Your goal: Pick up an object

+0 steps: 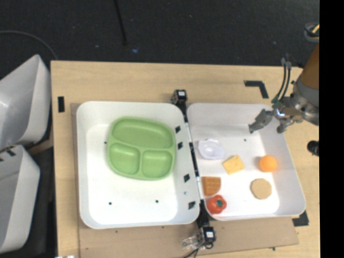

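Reaching in from the right edge, the gripper [270,121] hangs over the upper right part of the right bin [226,112], its two fingers spread apart with nothing between them. One finger [259,120] points down and to the left, the other sits just beside it nearer the wrist. Behind them the grey arm [306,93] enters at a slant, its orange band partly cut off by the frame.

On the left, the left bin [91,198] holds a green divided plate [142,148], lying flat in the bin's upper middle, with one wide compartment at the top and two smaller ones below.

Across the divider, the right bin holds six small things, all well below the gripper. Nearest the divider are a clear round lid [210,149], an orange-brown toast slice [211,185] below it, and a red tomato [216,204] at the bin's lower edge, close to the toast. Further right lie a yellow cheese wedge [233,164], a tan round cookie [260,188] and an orange ball [267,163], the ball closest to the gripper yet apart from it.
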`<state>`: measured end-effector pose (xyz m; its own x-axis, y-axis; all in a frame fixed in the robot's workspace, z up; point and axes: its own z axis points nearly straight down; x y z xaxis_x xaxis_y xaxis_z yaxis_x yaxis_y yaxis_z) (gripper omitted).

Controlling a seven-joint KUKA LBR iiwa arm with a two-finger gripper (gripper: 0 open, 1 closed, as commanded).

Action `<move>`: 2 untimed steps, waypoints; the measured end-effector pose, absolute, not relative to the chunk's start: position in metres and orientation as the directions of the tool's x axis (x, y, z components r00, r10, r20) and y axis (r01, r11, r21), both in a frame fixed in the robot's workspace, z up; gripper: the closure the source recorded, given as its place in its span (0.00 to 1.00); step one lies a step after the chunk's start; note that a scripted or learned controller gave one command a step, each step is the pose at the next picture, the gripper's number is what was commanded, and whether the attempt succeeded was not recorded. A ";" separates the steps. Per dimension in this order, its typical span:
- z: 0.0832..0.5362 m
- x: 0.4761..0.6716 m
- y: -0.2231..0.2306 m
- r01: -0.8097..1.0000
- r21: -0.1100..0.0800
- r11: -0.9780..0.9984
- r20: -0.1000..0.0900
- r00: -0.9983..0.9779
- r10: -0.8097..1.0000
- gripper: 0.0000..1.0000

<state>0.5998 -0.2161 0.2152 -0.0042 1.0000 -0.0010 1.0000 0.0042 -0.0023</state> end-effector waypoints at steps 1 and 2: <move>0.172 0.595 -0.217 1.000 -0.002 0.000 -0.001 0.000 1.000 0.00; 0.110 0.594 -0.222 1.000 -0.004 -0.002 -0.001 0.002 1.000 0.00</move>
<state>0.5939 -0.2218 0.1096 0.0022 1.0000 -0.0008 1.0000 -0.0022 -0.0041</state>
